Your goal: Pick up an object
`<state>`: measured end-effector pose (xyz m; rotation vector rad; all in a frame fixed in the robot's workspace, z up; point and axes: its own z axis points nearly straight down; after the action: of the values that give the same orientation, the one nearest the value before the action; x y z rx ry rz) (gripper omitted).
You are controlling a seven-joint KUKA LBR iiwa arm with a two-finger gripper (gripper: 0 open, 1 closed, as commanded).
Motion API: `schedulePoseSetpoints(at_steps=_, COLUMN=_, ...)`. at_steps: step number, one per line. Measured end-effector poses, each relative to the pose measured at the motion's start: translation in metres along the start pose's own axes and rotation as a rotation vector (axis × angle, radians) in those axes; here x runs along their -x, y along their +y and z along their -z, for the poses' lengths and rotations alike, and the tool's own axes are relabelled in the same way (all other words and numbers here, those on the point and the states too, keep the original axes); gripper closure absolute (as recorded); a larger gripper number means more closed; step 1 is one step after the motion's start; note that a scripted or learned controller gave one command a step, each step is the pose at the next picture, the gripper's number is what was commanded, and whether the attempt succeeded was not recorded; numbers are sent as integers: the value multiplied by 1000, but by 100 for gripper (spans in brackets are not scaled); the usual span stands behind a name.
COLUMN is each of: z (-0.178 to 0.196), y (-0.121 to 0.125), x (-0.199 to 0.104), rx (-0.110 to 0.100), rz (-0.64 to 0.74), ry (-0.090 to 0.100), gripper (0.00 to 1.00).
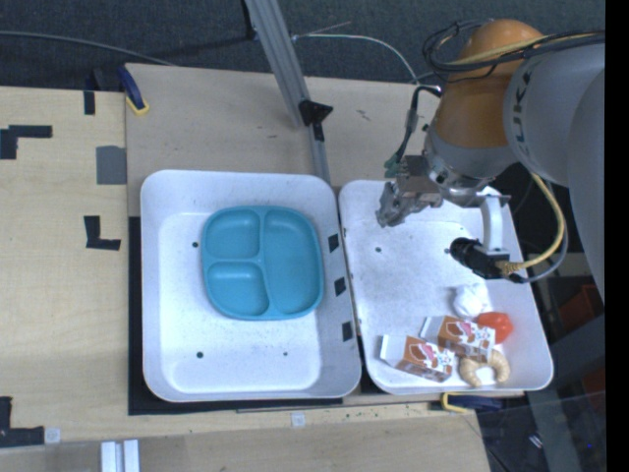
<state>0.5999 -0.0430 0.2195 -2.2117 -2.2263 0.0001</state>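
Pincer (395, 206) of the single grey arm (550, 87), hovering above the upper-left corner of the right bin (413, 293); whether its fingers are apart or together cannot be told from this slanted overhead view, and nothing is visible between them. Two shallow white bins lie side by side on the wooden surface (59, 293).

Right bin, below and to the right of the pincer: a loose cluster of five objects gathered in the lower-right corner, well apart from the pincer. Counted, these are one small white lump (469, 300), one red-orange piece (496, 323) just beside it, two brown-and-white cartons (466, 336) (421, 356) lying flat, and one tan pastry-like item (486, 368) touching the lower wall. The floor of the bin directly beneath the pincer is bare white.

Left bin (172, 362), to the left of the pincer: one blue divided plate (262, 262) with three compartments, lying flat in the upper half.

One metal pole (280, 52) rises above and to the left of the pincer, meeting the surface near the gap between the two bins. One orange band (486, 77) sits on the arm just above and to the right of the pincer.
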Motion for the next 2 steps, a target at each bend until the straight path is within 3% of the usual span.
schedulePoseSetpoints(at_steps=2, z=-12, y=-53, x=-97, rx=-3, rz=-1, ry=-1, gripper=100)
